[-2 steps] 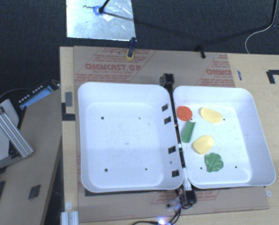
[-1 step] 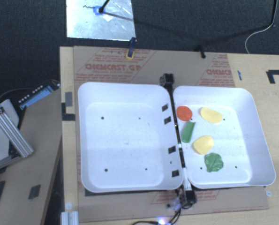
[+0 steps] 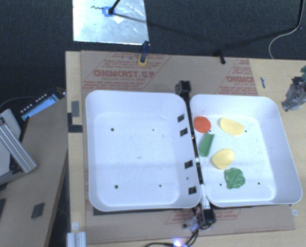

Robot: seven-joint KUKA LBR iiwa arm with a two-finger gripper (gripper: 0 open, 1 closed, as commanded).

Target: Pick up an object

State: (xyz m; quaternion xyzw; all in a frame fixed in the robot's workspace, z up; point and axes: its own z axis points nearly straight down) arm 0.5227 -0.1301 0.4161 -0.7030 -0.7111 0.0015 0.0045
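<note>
Camera view: pincer (image 3: 298,98) sits off by the right bin (image 3: 281,138), can't tell if it's open. Orange disc (image 3: 202,124), green stick (image 3: 206,144) and yellow lump (image 3: 222,158) crowd together, so a grab could easily nudge neighbours.

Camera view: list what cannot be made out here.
- Hand: cut off by the camera view's right edge and blurred, so its state is unreadable.
- Green leafy piece: too small to identify.
- Yellow pieces: too small to say what they are.
</note>
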